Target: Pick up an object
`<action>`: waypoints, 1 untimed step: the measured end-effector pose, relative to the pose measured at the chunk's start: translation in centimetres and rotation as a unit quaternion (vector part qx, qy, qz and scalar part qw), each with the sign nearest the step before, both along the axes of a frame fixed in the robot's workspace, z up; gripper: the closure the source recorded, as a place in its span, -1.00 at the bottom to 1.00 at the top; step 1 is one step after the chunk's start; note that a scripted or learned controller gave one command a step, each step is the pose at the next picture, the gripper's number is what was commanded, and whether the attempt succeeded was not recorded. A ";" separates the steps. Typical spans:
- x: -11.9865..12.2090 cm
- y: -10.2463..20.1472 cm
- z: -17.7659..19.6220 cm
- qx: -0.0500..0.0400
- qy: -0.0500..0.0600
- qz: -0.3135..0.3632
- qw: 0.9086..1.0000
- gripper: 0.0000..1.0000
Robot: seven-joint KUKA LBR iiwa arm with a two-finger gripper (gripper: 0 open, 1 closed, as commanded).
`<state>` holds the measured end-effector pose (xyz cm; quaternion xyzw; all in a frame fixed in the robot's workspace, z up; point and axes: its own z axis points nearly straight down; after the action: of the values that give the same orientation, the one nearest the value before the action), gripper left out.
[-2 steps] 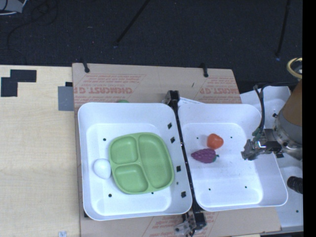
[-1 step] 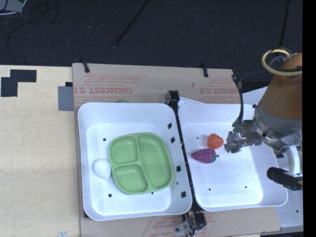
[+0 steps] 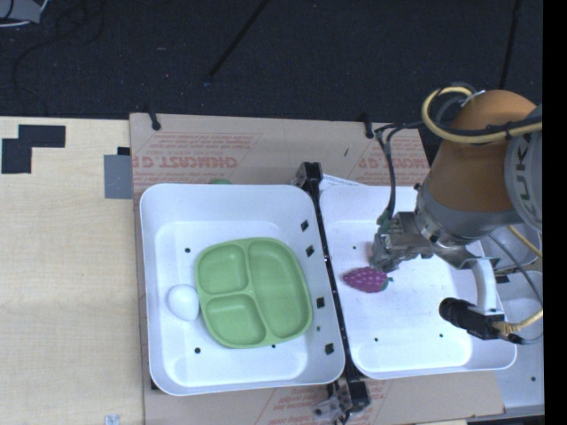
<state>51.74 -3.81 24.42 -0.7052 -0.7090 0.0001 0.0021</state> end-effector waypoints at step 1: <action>0.6 5.5 -0.4 0.000 0.000 0.000 1.000 1.00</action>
<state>52.31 1.65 24.04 -0.7054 -0.7089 0.0006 0.0020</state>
